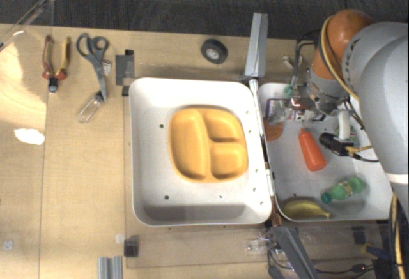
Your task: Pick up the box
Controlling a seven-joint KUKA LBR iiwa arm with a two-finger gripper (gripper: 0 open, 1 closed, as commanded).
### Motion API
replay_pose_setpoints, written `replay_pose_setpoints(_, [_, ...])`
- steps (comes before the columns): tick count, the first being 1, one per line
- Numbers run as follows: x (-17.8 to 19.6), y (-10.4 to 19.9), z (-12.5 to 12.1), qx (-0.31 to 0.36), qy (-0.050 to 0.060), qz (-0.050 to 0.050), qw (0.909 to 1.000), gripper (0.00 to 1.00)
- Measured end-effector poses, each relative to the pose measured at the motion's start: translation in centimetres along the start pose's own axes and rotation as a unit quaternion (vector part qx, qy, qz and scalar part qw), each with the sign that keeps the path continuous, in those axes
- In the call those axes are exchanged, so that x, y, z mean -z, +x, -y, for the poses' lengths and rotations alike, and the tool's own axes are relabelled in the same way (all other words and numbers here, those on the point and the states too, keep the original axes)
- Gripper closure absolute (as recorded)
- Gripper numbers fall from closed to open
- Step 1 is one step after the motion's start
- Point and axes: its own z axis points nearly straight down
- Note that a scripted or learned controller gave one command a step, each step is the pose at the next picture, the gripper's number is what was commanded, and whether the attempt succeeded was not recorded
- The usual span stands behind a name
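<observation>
The tool [300, 103] hangs over the right bin [377, 198], at its far end; whether it is clenched or released cannot be told. Just left of the tool lies a blurred, dark-edged thing, perhaps the box [276, 109]. Just below the tool lies an orange bottle [312, 150], with a banana [305, 209] well beyond it.

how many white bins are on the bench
2. The left bin holds a yellow divided tray. The right bin sits beside it, partly covered by the arm; more items may be hidden there.
</observation>
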Motion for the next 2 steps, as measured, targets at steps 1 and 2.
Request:
replay_pose_setpoints(1, [1.4, -0.2, 0.0, 0.001, 0.001, 0.002, 1.0, 1.0])
replay_pose_setpoints(2, [9.9, 5.2, 1.6, 0.212, -0.03, 0.003, 0.9767, 1.0])
